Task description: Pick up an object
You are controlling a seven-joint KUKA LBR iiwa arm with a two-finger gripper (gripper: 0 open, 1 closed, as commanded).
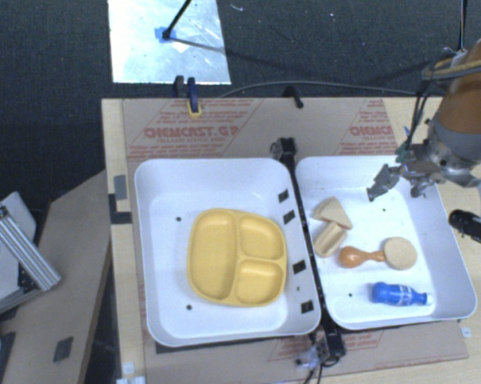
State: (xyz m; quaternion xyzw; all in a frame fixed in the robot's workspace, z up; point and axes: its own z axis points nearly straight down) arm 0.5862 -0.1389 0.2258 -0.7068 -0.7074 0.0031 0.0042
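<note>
"CHEMCAST GP" is printed in red on the brown sheet (192,134) under two white bins. The gripper (396,181) hangs spread and empty above the right bin (459,285). Below it lie two wedges (331,223), one spoon (363,257), one disc (401,253), one blue bottle (398,294). Far left, one yellow tray (235,257).

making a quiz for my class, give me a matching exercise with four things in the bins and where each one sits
Things:
1. yellow tray
2. blue bottle
3. wooden spoon
4. gripper

Places:
A. lying near the front edge of the right bin
B. above the back part of the right bin
C. in the left bin
D. in the middle of the right bin, behind the bottle

Pairs: 1-C, 2-A, 3-D, 4-B
</note>
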